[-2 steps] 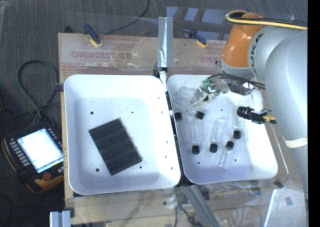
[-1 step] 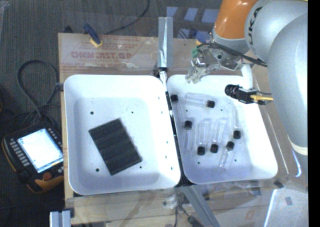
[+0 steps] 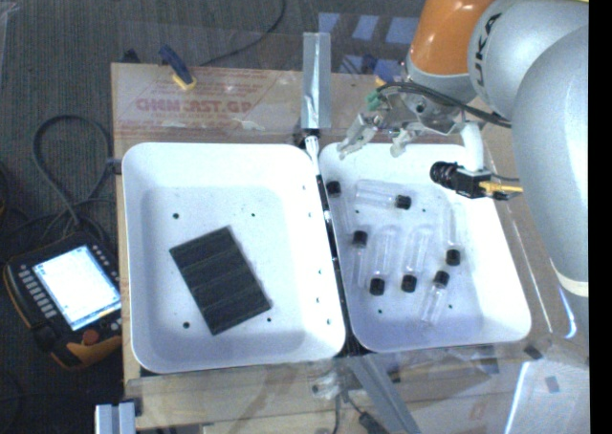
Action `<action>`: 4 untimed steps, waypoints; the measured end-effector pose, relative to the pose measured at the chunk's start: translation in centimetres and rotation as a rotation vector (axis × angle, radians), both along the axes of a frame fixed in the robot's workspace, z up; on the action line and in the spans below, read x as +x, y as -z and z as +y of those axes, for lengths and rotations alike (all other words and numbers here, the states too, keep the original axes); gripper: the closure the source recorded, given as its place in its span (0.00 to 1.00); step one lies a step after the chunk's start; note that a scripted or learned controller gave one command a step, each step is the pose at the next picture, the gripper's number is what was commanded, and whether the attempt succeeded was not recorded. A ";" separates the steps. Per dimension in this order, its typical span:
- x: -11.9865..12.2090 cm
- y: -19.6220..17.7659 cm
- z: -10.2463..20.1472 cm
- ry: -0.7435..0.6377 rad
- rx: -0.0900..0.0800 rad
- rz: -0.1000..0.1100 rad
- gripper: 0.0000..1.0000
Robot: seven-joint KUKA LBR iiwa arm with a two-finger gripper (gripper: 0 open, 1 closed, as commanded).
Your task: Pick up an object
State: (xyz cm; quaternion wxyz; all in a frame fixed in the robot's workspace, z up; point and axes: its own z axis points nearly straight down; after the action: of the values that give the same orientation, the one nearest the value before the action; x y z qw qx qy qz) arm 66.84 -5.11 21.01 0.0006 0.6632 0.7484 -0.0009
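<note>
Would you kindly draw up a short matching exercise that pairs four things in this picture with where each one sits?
Things:
1. black ridged panel
2. clear vials with black caps
3. gripper
4. handheld screen

Places:
A. over the far edge of the right bin
B. off the bench, at the picture's left
C. lying in the left bin
D. scattered in the right bin

Pairs: 1-C, 2-D, 3-A, 4-B
</note>
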 end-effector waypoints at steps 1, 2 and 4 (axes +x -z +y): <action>-0.1 4.4 -7.8 -0.127 -0.001 0.001 0.00; -4.0 11.9 -11.9 -0.275 0.001 -0.005 0.00; -5.5 11.8 -9.9 -0.419 0.002 -0.001 0.00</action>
State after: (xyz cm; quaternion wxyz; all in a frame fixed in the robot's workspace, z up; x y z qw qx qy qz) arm 61.35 -15.04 9.21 0.0004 0.4928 0.8701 0.0004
